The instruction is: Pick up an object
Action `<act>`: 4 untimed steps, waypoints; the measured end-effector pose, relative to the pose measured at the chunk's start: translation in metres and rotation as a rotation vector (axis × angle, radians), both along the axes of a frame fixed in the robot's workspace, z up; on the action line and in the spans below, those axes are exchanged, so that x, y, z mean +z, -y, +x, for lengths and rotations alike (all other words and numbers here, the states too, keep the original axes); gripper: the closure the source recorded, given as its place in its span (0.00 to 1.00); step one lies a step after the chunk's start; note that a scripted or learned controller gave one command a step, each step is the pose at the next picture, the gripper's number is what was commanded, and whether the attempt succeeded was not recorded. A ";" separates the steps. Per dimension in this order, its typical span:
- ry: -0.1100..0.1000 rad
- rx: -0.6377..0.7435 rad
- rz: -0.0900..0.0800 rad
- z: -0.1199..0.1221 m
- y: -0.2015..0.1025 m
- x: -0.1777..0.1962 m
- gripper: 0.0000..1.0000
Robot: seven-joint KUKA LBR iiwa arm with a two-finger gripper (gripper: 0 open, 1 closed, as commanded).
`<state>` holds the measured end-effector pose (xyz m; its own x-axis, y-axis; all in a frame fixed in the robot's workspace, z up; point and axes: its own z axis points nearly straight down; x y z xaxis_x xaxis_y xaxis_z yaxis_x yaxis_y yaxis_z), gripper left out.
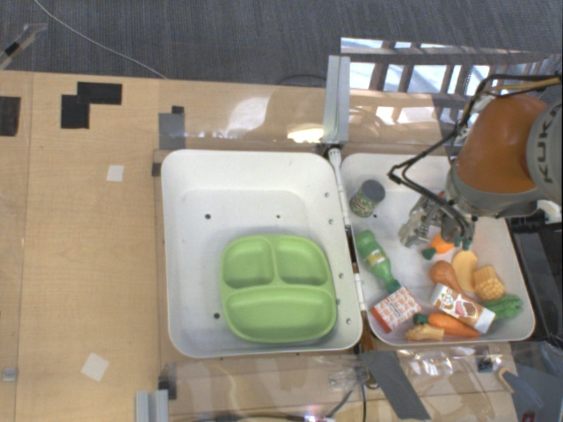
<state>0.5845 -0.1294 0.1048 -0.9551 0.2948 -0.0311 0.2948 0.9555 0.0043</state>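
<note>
Evidently the end effector (pixel 431 231) sits low in the right bin (pixel 524 323) over a small orange toy piece (pixel 442 246); its opening and any hold cannot be told. The piece, likely the pick target, appears light, rigid, smooth plastic, best taken across its narrow width. It lies beside a toy drumstick (pixel 446 275), corn cob (pixel 488 282) and green bottle (pixel 376 259).

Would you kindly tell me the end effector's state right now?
End effector: cannot be told; it sits low in the right bin over the toy food.
</note>
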 end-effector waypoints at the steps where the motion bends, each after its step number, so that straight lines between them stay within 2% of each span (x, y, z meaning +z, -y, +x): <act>1: -0.013 0.456 -0.009 0.002 -0.011 0.138 1.00; 2: -0.018 0.634 -0.011 0.023 0.022 0.203 1.00; 3: -0.011 0.613 -0.014 0.086 0.039 0.323 1.00; 4: -0.031 0.780 -0.004 0.077 0.076 0.172 1.00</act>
<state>0.6618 -0.2056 0.2768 -0.8866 -0.4625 -0.0003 -0.4625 0.8866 0.0035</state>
